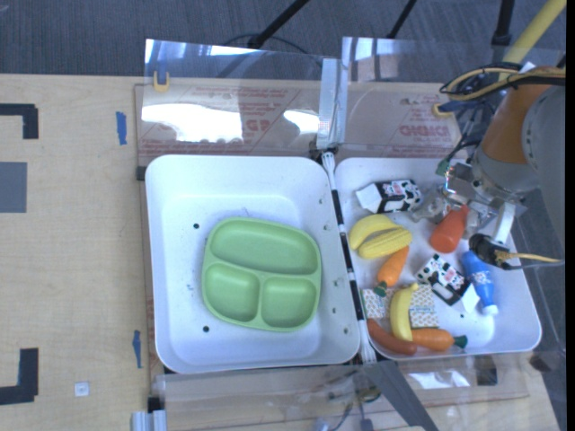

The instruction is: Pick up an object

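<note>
The pincer (pixel 467 206) hangs over the crowded right white bin (pixel 526 317); an orange plastic bottle (pixel 447 229) sits just below it. Left, beyond yellow toy bananas (pixel 379 236), bare floor rings the green divided plate (pixel 261 274).

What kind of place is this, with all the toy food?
Probably a robotics lab test bench: a robot arm reaches over two white bins, one holding a green divided plate, the other toy bananas and carrots.

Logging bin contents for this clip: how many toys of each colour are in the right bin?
Yellow: 2, banana, banana
Orange: 3, carrot, carrot, bottle
Red: 1, sausage
Blue: 1, bottle
Black-and-white: 2, carton, carton
Total: 9
</note>
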Available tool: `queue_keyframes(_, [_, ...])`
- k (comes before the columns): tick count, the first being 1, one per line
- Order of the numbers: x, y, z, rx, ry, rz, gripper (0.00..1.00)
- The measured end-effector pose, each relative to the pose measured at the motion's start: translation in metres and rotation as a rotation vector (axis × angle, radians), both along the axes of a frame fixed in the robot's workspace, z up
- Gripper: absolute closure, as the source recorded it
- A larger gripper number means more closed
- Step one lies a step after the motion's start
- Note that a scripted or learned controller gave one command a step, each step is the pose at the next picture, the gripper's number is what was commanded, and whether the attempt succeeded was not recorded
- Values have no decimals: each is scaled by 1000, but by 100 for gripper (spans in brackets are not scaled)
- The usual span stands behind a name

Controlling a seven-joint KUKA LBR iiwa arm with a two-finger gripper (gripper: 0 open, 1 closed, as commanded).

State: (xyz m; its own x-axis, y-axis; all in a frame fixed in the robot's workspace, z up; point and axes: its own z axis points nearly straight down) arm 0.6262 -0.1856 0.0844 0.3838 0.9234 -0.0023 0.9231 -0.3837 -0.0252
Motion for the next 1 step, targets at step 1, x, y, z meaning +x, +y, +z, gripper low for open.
queue_keyframes(1, [0, 0, 0, -1, 0, -1, 0])
